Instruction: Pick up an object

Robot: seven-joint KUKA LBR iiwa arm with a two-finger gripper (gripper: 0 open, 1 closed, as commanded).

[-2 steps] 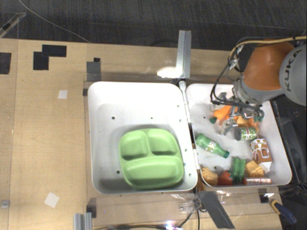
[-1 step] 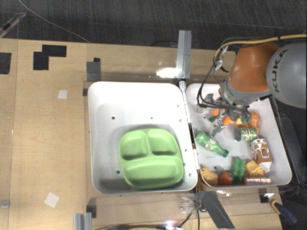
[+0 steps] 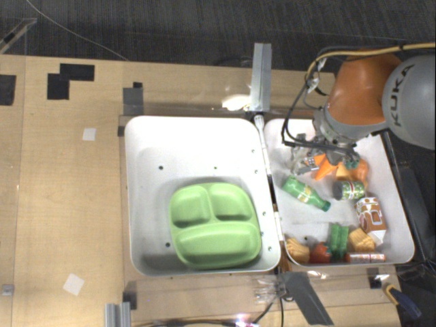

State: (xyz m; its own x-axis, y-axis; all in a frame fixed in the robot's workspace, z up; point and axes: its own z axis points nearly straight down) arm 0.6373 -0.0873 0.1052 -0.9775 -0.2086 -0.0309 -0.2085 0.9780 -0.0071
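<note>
The right bin (image 3: pixel 300 223) holds several small toy foods and containers. A green bottle (image 3: pixel 304 193) lies on its side near the bin's middle. Orange pieces (image 3: pixel 328 168) and a small green can (image 3: pixel 351 190) sit at the upper right. A white and orange carton (image 3: pixel 372 218) lies by the right wall. A green block (image 3: pixel 337 238), a red piece (image 3: pixel 319 253) and yellow pieces (image 3: pixel 361 240) crowd the front edge. My gripper (image 3: pixel 325 157) hangs low over the orange pieces at the bin's back, under the orange wrist band (image 3: pixel 357 90).
The left bin (image 3: pixel 157 148) holds a green divided plate (image 3: pixel 214 224) at its front. A metal post (image 3: pixel 261 77) stands behind the wall shared by the two bins. Cables (image 3: pixel 306 94) loop beside the wrist. Wooden bench surface (image 3: pixel 61 203) spreads out to the left.
</note>
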